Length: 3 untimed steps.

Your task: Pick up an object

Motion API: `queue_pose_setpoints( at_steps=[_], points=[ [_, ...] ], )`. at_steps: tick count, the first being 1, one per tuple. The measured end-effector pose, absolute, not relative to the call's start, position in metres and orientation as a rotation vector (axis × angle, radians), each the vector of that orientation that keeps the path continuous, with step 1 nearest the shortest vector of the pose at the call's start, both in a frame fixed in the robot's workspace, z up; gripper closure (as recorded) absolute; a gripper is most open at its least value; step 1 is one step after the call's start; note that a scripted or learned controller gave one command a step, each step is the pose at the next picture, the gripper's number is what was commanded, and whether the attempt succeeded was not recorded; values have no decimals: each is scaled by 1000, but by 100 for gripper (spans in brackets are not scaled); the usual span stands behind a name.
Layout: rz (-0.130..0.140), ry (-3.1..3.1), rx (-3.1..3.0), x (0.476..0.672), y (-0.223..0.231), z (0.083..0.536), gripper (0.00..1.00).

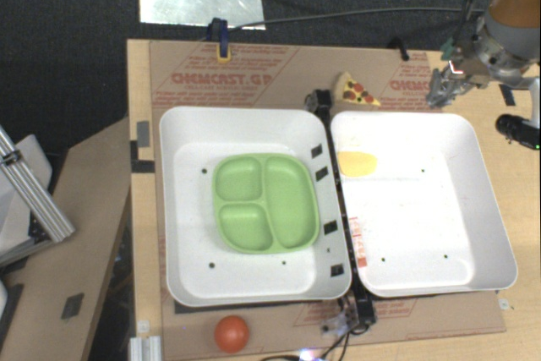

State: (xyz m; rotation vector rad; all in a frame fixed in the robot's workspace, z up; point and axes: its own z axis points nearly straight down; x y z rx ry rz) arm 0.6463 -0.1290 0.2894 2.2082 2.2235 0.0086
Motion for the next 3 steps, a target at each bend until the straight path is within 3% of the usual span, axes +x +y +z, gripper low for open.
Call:
queue_pose_setpoints(
  at_steps=[2, 3],
  points=[
    [3, 2231, 2211, 640, -28, 277, 100],
    [1, 2231, 2213, 616, 16, 269, 100]
  ],
)
